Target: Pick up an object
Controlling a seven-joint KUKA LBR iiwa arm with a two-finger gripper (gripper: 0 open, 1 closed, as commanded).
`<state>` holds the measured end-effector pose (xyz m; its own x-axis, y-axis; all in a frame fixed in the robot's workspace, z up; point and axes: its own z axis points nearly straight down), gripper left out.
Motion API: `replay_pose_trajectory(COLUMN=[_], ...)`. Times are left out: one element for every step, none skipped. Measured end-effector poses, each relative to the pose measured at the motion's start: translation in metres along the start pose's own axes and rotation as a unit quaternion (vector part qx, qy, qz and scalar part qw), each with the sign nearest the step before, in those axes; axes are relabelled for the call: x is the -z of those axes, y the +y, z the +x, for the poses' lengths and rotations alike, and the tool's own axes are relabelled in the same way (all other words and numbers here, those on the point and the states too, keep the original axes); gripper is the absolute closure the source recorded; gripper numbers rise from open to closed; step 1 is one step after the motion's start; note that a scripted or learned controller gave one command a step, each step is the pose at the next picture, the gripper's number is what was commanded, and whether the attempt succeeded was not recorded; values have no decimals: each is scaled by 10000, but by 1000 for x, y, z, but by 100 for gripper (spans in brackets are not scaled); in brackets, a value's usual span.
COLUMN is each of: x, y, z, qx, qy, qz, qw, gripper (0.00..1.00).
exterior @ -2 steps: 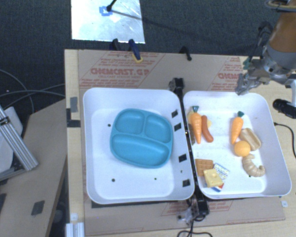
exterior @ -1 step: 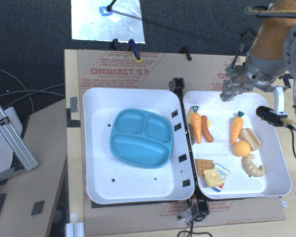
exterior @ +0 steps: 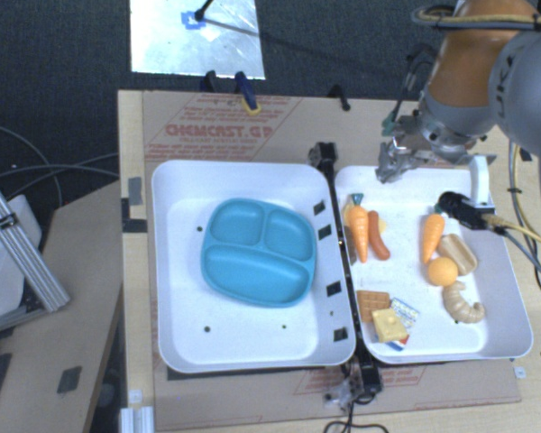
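My gripper point(exterior: 393, 168) hangs over the far left corner of the right bin point(exterior: 509, 318), with nothing visible in it. Below it in that bin lie an orange carrot point(exterior: 355, 229) with a reddish sausage point(exterior: 378, 239) beside it. Further right sit a second carrot point(exterior: 432, 236), a tan bread roll point(exterior: 461, 253), a small orange ball-shaped fruit point(exterior: 442, 271) and a beige croissant-like piece point(exterior: 463, 305). Near the bin's front edge rest a brown cracker point(exterior: 372, 302) and a yellow cheese wedge point(exterior: 389, 325).
The left bin point(exterior: 176, 242) holds a blue divided plate point(exterior: 257, 251). A black and white fitting point(exterior: 464, 204) with cables hangs off the arm above the right bin's far side. A black divider point(exterior: 336, 242) runs between the bins. A shiny sheet point(exterior: 197, 23) lies behind the bench.
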<state>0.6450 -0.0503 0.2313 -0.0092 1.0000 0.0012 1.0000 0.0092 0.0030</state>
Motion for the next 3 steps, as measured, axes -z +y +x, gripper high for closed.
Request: replay_pose_trajectory(x=[-12, -7, -16], y=[-10, -16, -35], z=[49, 112, 155], qx=[-1, 7, -4], qy=[2, 6, 0], qz=[11, 3, 19], qw=[10000, 10000, 10000], gripper=[100, 100, 100])
